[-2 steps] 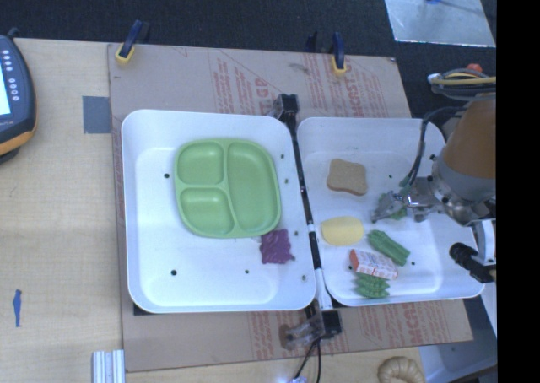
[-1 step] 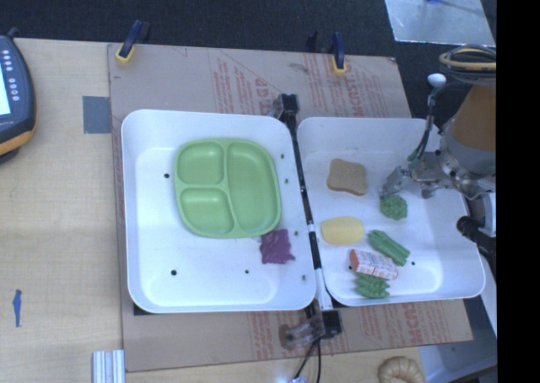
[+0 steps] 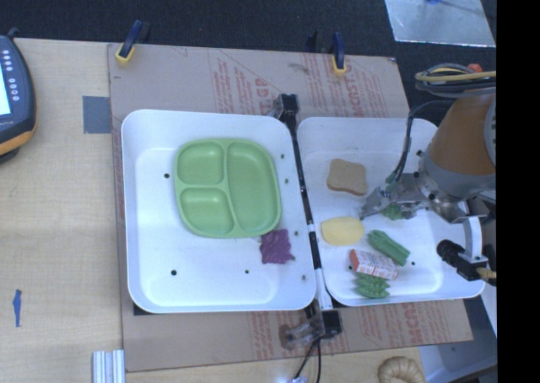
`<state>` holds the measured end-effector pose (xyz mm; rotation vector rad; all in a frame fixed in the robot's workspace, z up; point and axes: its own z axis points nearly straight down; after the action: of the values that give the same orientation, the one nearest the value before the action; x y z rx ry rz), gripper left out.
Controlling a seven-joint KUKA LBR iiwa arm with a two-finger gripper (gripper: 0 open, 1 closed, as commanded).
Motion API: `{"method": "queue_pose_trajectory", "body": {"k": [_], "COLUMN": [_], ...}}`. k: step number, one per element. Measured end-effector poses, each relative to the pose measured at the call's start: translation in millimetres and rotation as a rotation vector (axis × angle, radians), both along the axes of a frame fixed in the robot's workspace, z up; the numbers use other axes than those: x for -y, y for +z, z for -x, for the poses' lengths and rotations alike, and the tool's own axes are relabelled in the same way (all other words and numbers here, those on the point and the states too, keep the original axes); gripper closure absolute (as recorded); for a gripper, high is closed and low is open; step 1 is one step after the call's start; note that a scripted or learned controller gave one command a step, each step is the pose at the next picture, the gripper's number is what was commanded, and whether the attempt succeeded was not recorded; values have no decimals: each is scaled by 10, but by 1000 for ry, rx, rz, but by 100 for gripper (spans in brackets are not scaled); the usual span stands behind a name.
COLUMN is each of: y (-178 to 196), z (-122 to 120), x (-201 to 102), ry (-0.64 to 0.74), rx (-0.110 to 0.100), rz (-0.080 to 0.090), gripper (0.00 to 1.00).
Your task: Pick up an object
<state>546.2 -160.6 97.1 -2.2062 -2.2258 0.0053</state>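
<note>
Two white bins sit side by side on my bench: the left bin point(image 3: 152, 288) holds a green divided plate point(image 3: 228, 187) and a purple toy point(image 3: 276, 246) just off the plate's lower right corner. The right bin point(image 3: 422, 293) carries the pickable things: a slice of toast point(image 3: 347, 176), a yellow piece point(image 3: 342, 230) below it, a green vegetable point(image 3: 388, 245), a small red and white carton point(image 3: 373, 265) and another green piece point(image 3: 371, 288) by the near wall. My gripper point(image 3: 382, 204) hangs low over the right bin, between the toast and the green vegetable (just right of the yellow piece). I see nothing between its fingers, and I cannot tell from this slant how they stand.
</note>
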Motion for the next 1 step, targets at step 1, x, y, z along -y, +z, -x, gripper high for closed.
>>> {"method": "queue_pose_trajectory", "body": {"k": [1], "y": [-47], "z": [-455], "x": [445], "ry": [-5], "rx": [10], "rz": [5], "gripper": [0]}}
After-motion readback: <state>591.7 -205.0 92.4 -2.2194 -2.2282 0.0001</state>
